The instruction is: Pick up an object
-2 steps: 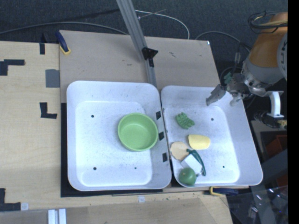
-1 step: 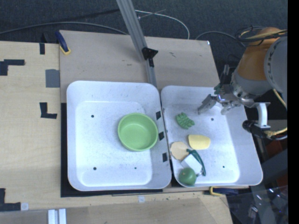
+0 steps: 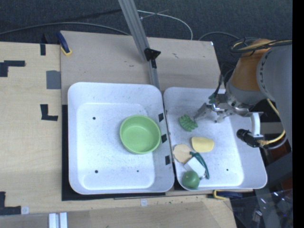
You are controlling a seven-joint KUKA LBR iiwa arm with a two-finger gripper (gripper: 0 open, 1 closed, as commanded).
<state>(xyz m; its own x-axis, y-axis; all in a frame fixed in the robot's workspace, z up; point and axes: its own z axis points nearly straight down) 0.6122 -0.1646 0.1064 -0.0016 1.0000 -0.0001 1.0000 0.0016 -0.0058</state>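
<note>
Right bin [image 3: 247,175], near end: green ball [image 3: 190,179] by the near rim, touching or just beside a white block [image 3: 194,166] with a dark green strap [image 3: 202,163] lying across it. Just beyond, a pale round piece [image 3: 181,152] and a yellow wedge [image 3: 202,144], close together. Further in, a green ridged toy [image 3: 188,122] sits alone, near the wall between the bins. Left bin [image 3: 85,127] holds a green bowl [image 3: 139,134], right of centre. Both bins rest on the desk [image 3: 28,127]

Tool [image 3: 207,109] at the far part of the right bin, just right of and beyond the ridged toy, prongs spread apart, nothing between them. Height above the bin floor not readable from this angle

Risks, as judged:
- near cluster is crowded; a descent there could catch two items or push one aside, and the ball would likely roll off
- ridged toy is the nearest candidate, but it is small and close to the dividing wall; an offset descent could nudge it against the wall, or one prong could strike the rim
- strap could snag and drag the block
</note>
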